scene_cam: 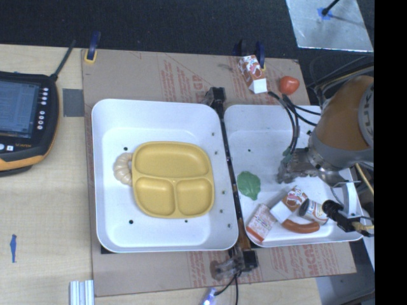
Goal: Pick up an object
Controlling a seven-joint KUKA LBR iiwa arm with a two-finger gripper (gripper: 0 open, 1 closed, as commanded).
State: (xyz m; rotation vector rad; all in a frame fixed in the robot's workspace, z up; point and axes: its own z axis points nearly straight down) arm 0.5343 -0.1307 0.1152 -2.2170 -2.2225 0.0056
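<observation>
My gripper (290,169) hangs low over the middle of the right bin (264,127), with the grey and orange arm behind it on the right. A green leafy piece (248,185) lies to its lower left near the bin's left wall. Just below the gripper lies a small red and white can (296,199). A brown sausage (301,226) and a red and white packet (261,223) lie along the front wall. Nothing shows held in the gripper.
The left bin (111,227) holds a yellow divided plate (172,178) with a beige pastry (122,168) at its left side. Behind the right bin, on the cardboard, are a small carton (252,73) and a red tomato (289,84). A control tablet (25,121) lies far left.
</observation>
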